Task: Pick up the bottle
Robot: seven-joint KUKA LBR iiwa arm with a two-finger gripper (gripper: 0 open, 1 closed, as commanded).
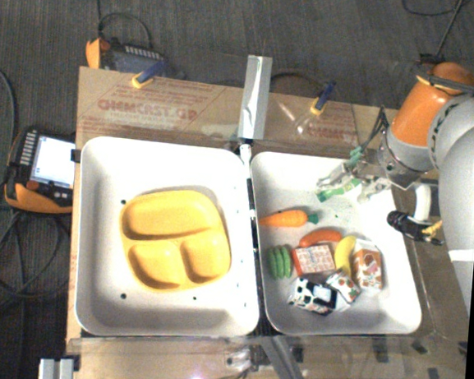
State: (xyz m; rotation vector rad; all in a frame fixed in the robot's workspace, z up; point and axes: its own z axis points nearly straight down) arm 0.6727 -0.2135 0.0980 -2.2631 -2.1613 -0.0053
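Observation:
My gripper (pixel 346 186) hangs over the far part of the right bin (pixel 399 318), its fingers spread and nothing between them. Below it, toward the front of that bin, lies a cluster of toy food. An upright item with an orange and white label (pixel 367 268) at the cluster's right edge looks most like the bottle, though I cannot tell for sure. The gripper is well apart from it, up and to the left.
The cluster also holds a carrot (pixel 284 218), a green ribbed piece (pixel 279 261), a red box (pixel 313 257), a yellow piece (pixel 344 252) and a black-and-white carton (pixel 310 296). The left bin (pixel 95 213) holds a yellow divided tray (pixel 179 237).

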